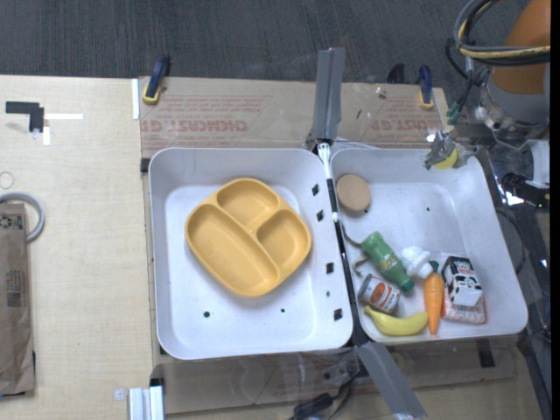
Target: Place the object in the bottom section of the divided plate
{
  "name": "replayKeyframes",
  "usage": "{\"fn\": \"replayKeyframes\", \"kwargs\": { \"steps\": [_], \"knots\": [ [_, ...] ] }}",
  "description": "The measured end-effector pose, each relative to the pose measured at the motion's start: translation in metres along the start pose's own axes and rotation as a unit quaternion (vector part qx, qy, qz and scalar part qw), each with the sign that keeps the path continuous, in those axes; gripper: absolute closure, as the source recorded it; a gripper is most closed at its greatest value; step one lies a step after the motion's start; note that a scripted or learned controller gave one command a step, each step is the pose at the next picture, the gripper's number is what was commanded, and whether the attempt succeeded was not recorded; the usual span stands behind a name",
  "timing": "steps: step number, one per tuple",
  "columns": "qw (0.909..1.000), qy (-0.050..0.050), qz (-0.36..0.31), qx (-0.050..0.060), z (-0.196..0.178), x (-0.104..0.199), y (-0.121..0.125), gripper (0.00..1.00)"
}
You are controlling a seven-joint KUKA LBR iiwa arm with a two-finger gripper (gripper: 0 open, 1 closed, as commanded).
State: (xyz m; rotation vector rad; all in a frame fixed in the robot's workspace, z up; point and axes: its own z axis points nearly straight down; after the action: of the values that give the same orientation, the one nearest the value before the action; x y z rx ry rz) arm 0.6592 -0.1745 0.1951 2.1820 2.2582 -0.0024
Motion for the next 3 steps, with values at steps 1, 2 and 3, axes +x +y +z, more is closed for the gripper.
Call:
{"fn": "replayKeyframes", "kwargs": {
  "steps": [1, 2, 3],
  "knots": [
    [0.9998, 0.000, -0.022, -0.001, 0.099, 0.009, 0.000, 1.00],
    [0.9998, -0.001, -0.021, -0.001, 0.089, 0.009, 0.001, 1.00],
    [0.9853, 0.000, 0.171, 0.001, 0.003, 0.096, 0.003, 1.00]
  ]
}}
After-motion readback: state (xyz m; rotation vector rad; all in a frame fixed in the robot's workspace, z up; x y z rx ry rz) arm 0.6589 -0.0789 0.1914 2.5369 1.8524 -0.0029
